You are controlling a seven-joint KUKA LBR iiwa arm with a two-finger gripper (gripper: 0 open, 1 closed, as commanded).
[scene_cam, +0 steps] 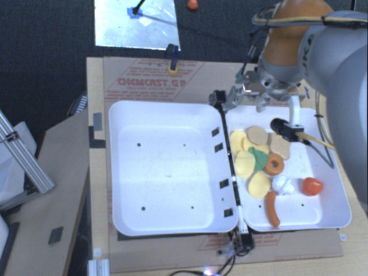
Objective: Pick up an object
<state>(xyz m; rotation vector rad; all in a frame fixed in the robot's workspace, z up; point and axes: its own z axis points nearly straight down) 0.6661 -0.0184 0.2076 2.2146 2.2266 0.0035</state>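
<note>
My gripper [250,95] hangs over the back edge of the right bin [330,211], near the divide between the two bins. Nothing shows in its grasp. Below it in the right bin lies a cluster of toy food: yellow pieces [245,164], a tan disc [257,135], a tan slice [281,149], a green piece [260,156], an orange ring [273,166], a white lump [282,184], a red tomato [312,186] and an orange-red sausage shape [272,209]. The tan disc is the nearest item to the gripper.
The left bin [123,154] sits beside the right one on a cardboard sheet [149,80]. A shiny metal plate [135,16], a small orange ball [192,4] and a blue-yellow clamp [172,59] lie behind the bins. The grey arm [339,56] looms over the right side.
</note>
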